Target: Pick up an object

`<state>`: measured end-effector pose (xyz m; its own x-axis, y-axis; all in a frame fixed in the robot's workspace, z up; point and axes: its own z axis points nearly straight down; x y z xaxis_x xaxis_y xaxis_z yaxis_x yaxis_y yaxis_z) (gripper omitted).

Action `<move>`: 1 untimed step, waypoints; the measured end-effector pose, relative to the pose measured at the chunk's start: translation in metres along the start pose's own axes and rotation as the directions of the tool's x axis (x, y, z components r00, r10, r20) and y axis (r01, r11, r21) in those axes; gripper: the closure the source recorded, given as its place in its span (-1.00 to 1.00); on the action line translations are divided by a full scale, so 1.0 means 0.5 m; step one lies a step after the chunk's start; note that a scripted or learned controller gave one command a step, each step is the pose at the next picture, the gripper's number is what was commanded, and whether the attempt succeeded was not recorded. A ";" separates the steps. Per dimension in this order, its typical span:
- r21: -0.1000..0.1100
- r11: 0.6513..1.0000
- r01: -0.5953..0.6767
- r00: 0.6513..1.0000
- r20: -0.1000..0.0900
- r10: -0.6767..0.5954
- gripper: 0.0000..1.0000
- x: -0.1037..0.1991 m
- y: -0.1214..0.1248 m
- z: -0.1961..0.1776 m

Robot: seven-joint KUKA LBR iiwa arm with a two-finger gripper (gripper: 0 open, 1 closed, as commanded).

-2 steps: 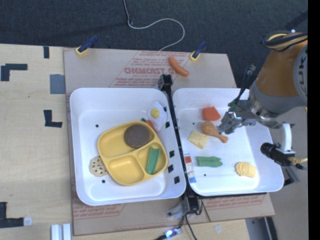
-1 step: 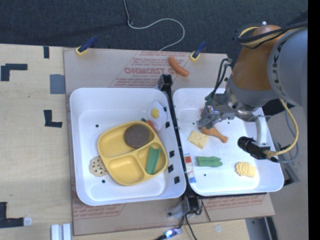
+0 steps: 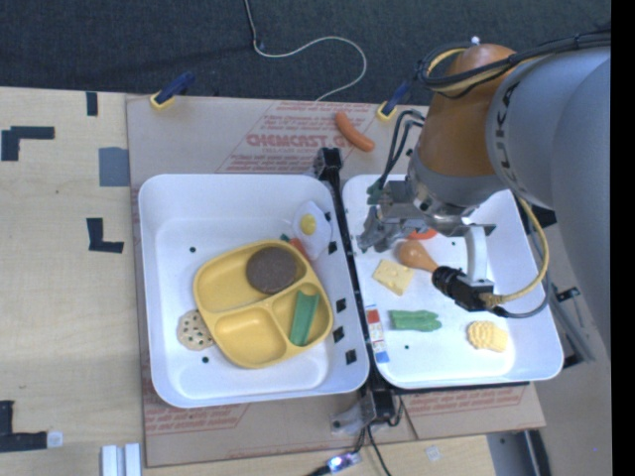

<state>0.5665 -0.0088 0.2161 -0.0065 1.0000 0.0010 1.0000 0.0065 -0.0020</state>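
My gripper [image 3: 381, 230] hangs low over the upper left part of the right bin [image 3: 526, 365], close to the divider between the bins. Just below it lie a pale yellow cheese wedge [image 3: 393, 277] and an orange-brown drumstick [image 3: 418, 255]. A small red piece [image 3: 425, 233] peeks out from under the wrist. Nearer the front of this bin rest a green vegetable piece [image 3: 414, 319] and a yellow corn piece [image 3: 486, 336]. A small red, white and blue item [image 3: 374, 325] lies along the bin's left wall. I see nothing held in the gripper.
The left bin [image 3: 159, 216] holds a yellow divided plate [image 3: 220, 284] with a brown patty [image 3: 272, 269] and a green pickle [image 3: 304, 317], a cookie [image 3: 193, 330] beside it, and a fried egg [image 3: 309, 225]. A hot dog [image 3: 354, 132] lies on the cardboard behind the bins.
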 end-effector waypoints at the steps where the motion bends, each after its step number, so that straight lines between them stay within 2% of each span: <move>1: 0.000 1.000 0.001 1.000 0.000 -0.001 1.00 0.119 0.012 0.011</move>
<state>0.5720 0.0509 0.2109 -0.0078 1.0000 0.0014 1.0000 0.0078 -0.0024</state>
